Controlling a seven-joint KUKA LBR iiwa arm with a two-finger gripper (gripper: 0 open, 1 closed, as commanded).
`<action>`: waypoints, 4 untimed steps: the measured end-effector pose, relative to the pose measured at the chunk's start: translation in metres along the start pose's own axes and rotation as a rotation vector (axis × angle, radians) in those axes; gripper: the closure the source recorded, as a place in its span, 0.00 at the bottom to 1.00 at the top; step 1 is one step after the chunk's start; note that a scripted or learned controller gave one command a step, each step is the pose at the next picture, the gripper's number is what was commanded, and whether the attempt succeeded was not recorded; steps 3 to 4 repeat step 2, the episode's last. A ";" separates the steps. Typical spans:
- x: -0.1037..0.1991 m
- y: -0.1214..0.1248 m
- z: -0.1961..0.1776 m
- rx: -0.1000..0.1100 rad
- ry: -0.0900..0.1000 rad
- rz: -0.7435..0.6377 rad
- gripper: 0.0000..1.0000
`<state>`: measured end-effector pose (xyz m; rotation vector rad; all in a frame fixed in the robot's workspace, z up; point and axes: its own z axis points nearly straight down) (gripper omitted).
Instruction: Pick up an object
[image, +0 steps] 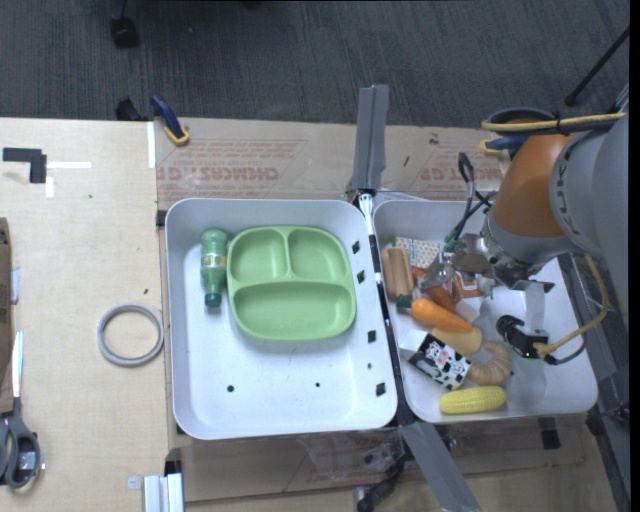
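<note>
Right of centre in the frame, my gripper (447, 268) is down among the toys in the right white bin (570, 395); whether it's closed on anything, I cannot tell. Just below it lies one orange plastic carrot (441, 316): light, stiff and probably slick, best pinched across its thick middle. Around it I count one yellow plastic corn cob (473, 400), one brown hot-dog-shaped toy (398, 273) and one black-and-white patterned card (441, 361). Over in the left white bin (270, 395): one green divided plastic plate (291, 282), one small green bottle (213, 265).
</note>
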<state>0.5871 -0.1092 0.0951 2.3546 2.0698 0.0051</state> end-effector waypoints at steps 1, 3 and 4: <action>-0.002 0.000 -0.009 0.003 0.000 0.004 1.00; 0.037 0.009 -0.096 0.009 0.001 -0.015 1.00; 0.037 0.009 -0.096 0.009 0.001 -0.015 1.00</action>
